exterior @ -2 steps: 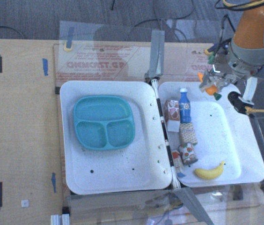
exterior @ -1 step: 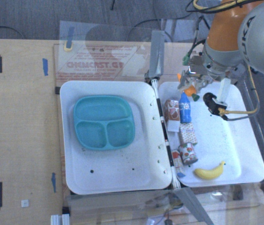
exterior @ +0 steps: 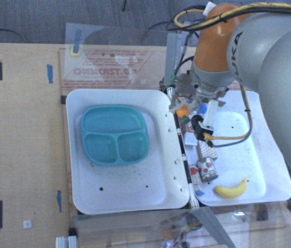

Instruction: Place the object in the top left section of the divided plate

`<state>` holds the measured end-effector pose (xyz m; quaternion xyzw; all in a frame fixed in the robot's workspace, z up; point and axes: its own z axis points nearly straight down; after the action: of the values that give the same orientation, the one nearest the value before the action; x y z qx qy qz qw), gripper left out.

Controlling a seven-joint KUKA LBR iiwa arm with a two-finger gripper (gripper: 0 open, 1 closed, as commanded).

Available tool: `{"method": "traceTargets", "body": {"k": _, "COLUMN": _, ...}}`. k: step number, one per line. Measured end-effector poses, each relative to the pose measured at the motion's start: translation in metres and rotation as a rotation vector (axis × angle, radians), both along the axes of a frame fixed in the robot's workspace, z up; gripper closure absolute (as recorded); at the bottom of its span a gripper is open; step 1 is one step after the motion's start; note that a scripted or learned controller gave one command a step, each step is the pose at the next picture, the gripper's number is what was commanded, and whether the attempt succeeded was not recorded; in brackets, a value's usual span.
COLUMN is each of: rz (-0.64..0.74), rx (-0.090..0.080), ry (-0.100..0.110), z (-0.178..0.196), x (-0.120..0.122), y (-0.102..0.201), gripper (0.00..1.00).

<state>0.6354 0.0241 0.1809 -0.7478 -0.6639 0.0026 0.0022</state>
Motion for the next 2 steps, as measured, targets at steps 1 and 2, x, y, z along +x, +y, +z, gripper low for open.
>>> {"method": "traceTargets", "body": {"k": 1, "rz": 0.180, "rx": 0.000, "ry": 0.001, "z": 0.000, "x": -0.034, "y": 0.093, "gripper": 1.00}}
{"method": "traceTargets", "body": {"k": 2, "rz": 0.515, "rx": 0.003, "ry": -0.001, "z": -0.006, "x": -0.068, "y": 0.096, "gripper": 1.00}}
